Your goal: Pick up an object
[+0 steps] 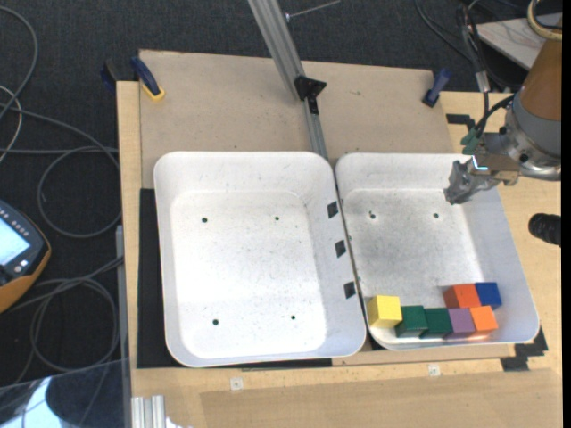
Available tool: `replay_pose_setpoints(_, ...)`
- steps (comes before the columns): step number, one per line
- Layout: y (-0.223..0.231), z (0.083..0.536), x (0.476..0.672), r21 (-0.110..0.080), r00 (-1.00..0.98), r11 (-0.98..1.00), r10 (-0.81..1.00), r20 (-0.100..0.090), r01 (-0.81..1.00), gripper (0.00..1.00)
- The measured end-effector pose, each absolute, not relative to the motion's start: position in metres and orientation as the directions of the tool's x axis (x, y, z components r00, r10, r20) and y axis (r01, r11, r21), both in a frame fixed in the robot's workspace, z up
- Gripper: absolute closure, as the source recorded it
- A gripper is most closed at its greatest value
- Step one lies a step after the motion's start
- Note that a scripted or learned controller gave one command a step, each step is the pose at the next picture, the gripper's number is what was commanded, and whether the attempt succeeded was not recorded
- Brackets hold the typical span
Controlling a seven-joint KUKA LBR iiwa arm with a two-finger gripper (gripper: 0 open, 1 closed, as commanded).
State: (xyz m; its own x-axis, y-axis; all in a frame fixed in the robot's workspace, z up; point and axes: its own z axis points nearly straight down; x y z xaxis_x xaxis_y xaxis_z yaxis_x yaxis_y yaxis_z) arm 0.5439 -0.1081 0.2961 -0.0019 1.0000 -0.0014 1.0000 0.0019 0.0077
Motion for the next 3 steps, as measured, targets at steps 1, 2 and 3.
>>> replay_pose_setpoints(1,-0.049,0.296,0.535,-0.001,-0.007,0.007,1.0,0.003,1.0,1.0)
replay_pose_setpoints(2,0.001,0.297,0.525,-0.002,-0.006,0.006,1.0,0.003,1.0,1.0)
replay_pose_setpoints(3,0.053,0.293,0.51,-0.003,-0.007,0.007,1.0,0.002,1.0,1.0)
